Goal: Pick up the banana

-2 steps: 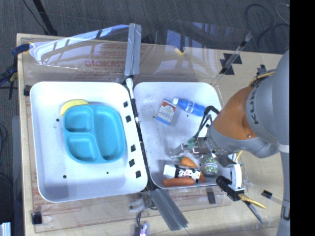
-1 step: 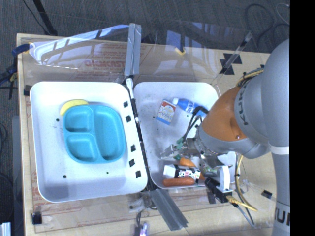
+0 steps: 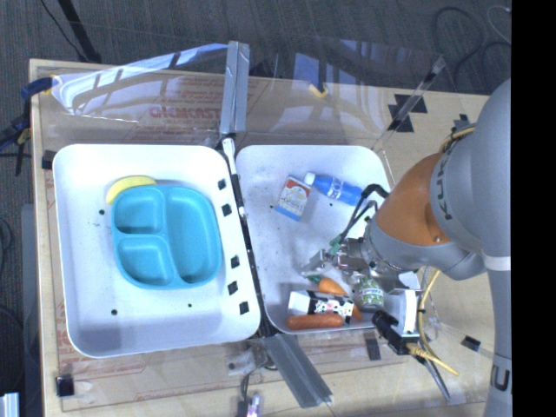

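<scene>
— What do we have in the left bin?

— We see a glossy blue plastic tray with three moulded compartments and rounded corners, set toward the bin's far left corner. The banana pokes out from under the tray's far left edge; we get only a smooth yellow curved sliver, the rest is covered.

— And the right bin?

— Near its far edge we see a small printed carton and just beside it a blue bottle with a white cap, lying down. Along the near edge lie a smooth orange-red sausage shape, a black-and-white spotted piece and a tapered carrot, crowded together.

— The gripper?

— It hangs over that clutter near the bin's right edge, well apart from the banana. We see metal parts and cables tangled there under the rounded orange-and-grey arm, and we cannot tell how its jaws stand. The arm is cut off at the right.
</scene>
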`<control>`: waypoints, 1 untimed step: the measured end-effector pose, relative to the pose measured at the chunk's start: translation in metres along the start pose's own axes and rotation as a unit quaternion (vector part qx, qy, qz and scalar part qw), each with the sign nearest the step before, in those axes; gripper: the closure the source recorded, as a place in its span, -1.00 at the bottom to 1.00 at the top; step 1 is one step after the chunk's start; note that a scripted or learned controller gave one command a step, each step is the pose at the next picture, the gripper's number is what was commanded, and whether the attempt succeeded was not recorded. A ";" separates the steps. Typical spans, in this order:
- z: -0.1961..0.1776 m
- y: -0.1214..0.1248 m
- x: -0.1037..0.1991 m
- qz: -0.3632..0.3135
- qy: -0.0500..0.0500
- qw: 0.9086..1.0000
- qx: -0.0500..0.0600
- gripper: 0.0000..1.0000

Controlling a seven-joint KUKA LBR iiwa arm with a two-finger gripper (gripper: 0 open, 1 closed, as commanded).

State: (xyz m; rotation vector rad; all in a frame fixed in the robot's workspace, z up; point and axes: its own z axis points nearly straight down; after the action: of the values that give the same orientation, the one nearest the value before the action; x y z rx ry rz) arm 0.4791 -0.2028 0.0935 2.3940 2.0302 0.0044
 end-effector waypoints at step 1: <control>0.002 -0.006 0.028 -0.024 0.001 1.000 0.002 -1.00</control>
State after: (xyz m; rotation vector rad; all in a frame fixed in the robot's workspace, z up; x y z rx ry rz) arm 0.4780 -0.1743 0.0917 2.3483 2.0889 0.0024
